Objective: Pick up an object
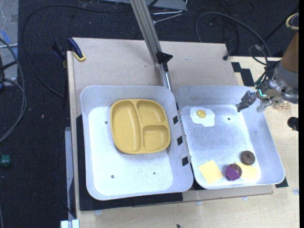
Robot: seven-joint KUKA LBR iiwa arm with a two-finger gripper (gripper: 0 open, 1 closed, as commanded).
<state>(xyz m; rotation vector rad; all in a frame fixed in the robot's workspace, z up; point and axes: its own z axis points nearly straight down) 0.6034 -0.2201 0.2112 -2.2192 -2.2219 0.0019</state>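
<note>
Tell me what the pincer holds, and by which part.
Nothing. The pincer hangs at the right bin's far right edge, nothing between its fingers.

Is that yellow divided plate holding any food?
No, the yellow plate is empty: all three compartments show bare yellow. It lies flat in the left bin.

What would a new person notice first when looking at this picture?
The yellow tray, with three compartments, lies in the left bin and draws the eye at once. In the right bin, a toy fried egg lies near the far edge, and a yellow square, a purple piece and a brown piece cluster at the near edge. The gripper hangs over that bin's far right corner, holding nothing.
</note>
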